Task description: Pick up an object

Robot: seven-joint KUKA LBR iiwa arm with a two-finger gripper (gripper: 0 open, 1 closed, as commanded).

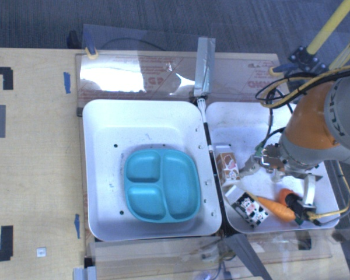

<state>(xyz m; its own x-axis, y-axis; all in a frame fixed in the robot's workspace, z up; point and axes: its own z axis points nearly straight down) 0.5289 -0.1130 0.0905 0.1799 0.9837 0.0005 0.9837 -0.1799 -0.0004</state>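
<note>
Nearest the camera, at the right bin's (239, 116) front edge, lie a black-and-white toy (251, 209) and a carrot (274, 207), touching. Just beyond the carrot, the gripper (283, 168) hangs over the bin; whether it holds anything cannot be told. A brown packet (227, 167) lies to its left. Beside it, the left bin (105, 121) holds a blue plate (162, 184).

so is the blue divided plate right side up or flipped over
Right side up. The blue divided plate lies flat in the left bin, and its three sunken compartments face the camera, with the raised dividers between them visible.
</note>
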